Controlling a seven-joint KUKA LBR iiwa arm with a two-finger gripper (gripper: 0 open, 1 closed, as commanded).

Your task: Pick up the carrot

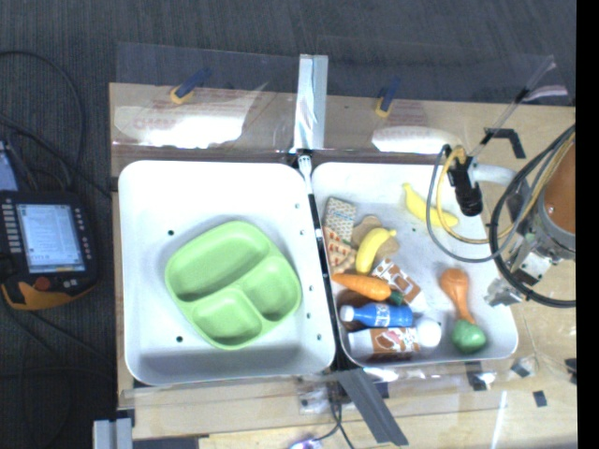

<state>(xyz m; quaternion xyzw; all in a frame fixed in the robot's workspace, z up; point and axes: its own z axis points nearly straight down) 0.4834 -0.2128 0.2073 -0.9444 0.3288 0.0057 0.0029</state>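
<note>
Arm at right edge of right bin; carrot lying free among clutter.

The gripper (503, 293) hangs at the right bin's (421, 178) right rim; whether it is spread or pressed together cannot be told. The carrot (361, 285), orange, tapered, with a green stub end, lies well to its left, near the divider between the bins, crowded by a banana (373, 247) beyond it and a blue-labelled bottle (386, 316) on its near side. Label text is unreadable. Bare bin floor lies between gripper and carrot.

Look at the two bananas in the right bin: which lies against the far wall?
The long banana by the cables; the short banana sits mid-bin, above the carrot.
</note>
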